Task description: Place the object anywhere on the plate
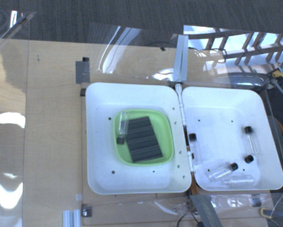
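Note:
A lime-green square plate (167, 126) sits in the middle of the left white bin (98, 164). On it lies a dark grey ridged block (143, 139), turned at a slight angle and covering most of the plate. A clear vial (122, 126) lies along the plate's left side, touching the block's left edge, its dark cap toward the front.
The right white bin (226, 96) holds several clear vials with black caps: one near its right wall (251, 140), two at the front (221, 170) (239, 178). Small black caps lie at its left wall (192, 137) and front right (248, 159). A metal divider (181, 60) stands behind the bins.

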Controlling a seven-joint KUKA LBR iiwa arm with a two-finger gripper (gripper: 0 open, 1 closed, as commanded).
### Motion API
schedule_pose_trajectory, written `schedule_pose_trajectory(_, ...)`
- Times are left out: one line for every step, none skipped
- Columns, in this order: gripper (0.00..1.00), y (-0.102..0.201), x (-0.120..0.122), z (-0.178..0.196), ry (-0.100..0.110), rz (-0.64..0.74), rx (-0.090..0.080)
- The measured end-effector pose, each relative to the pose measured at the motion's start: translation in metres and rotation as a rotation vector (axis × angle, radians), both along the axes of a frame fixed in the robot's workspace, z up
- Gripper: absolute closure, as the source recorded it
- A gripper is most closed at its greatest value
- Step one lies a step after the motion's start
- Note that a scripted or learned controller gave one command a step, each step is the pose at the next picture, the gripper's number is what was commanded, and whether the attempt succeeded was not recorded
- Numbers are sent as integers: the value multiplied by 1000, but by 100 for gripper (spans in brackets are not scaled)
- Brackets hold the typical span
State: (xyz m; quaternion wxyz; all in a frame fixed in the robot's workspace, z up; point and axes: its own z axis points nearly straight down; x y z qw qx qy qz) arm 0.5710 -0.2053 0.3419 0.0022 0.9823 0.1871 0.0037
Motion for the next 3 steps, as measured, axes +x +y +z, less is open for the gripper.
schedule_pose_trajectory(0, 1, 65, 18, -2, -108, 0)
schedule_pose_trajectory(0, 20, -35, -2, 2, -120, 3)
schedule_pose_trajectory(0, 0, -72, -39, 4, -171, 3)
